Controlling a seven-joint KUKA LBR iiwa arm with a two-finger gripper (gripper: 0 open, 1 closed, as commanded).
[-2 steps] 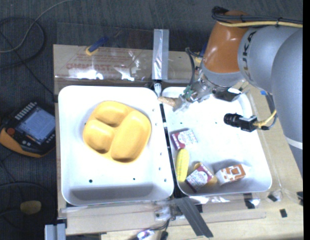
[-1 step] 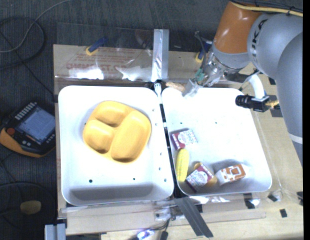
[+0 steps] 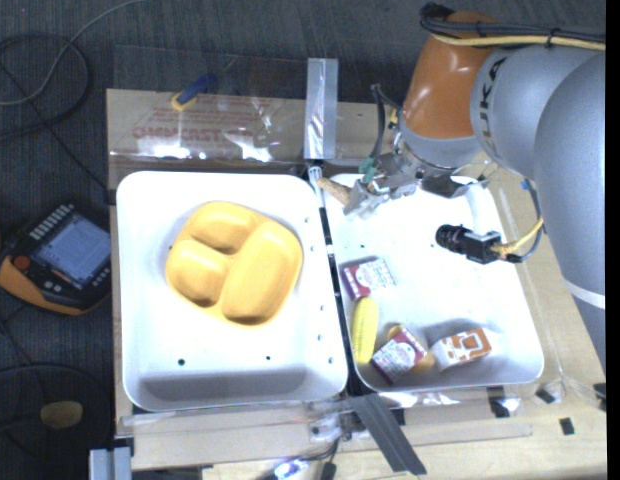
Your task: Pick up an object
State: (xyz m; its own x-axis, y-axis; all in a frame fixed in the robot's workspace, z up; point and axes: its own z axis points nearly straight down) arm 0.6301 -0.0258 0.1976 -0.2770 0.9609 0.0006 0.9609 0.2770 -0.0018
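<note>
The grey arm (image 3: 550, 118) comes in from the right side of the camera view, its orange band (image 3: 445, 83) bent over the far edge of the right bin (image 3: 510, 298). Below the band the wrist tilts down and to the left, ending at the gripper (image 3: 368, 193), which sits low over the bin's far left corner, close to the wall shared with the left bin (image 3: 140, 368). The metal parts at the tip blur together there, so I cannot tell how the gripper is set, and nothing can be made out in its grasp. A black cylindrical fitting with a yellow cable (image 3: 470, 240) hangs just right of and nearer than the gripper.

The things to pick all lie on the near side of the gripper. Closest is a small maroon and white packet (image 3: 368, 275), a short way toward the camera. Beyond that, along the left wall of the same bin, lies a yellow banana-like piece (image 3: 364, 329). Just right of it is another maroon and white carton (image 3: 400, 354), and right again an orange and white carton (image 3: 462, 346), both near the bin's front edge and well apart from the gripper.

To the gripper's left and nearer, in the other bin, rests a large yellow lumpy object (image 3: 233, 261).
</note>
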